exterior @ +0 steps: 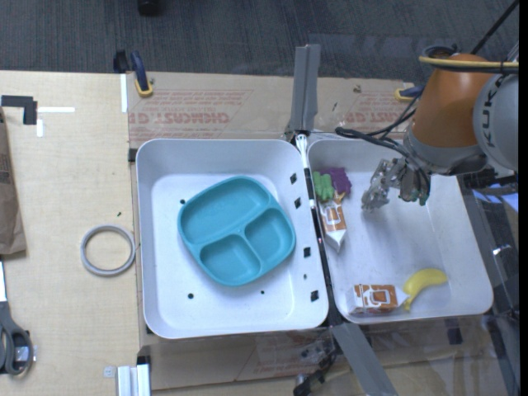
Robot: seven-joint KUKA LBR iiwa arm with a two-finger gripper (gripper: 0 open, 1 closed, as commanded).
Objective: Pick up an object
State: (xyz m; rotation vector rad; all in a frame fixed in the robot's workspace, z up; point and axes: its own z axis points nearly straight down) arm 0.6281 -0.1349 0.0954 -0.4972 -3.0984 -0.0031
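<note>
Hand (378, 195) hovers over right bin (462, 246), upper middle; finger spread cannot be told (blurred). Purple-green toy (332, 184) just left of it; banana (423, 285) and carton (375, 299) near front edge. Left bin (157, 221) holds blue tray (237, 230).

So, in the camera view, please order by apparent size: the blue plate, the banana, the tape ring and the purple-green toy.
1. blue plate, clearly the largest.
2. tape ring.
3. banana and purple-green toy: these two look alike in size, so I leave them unranked.
</note>
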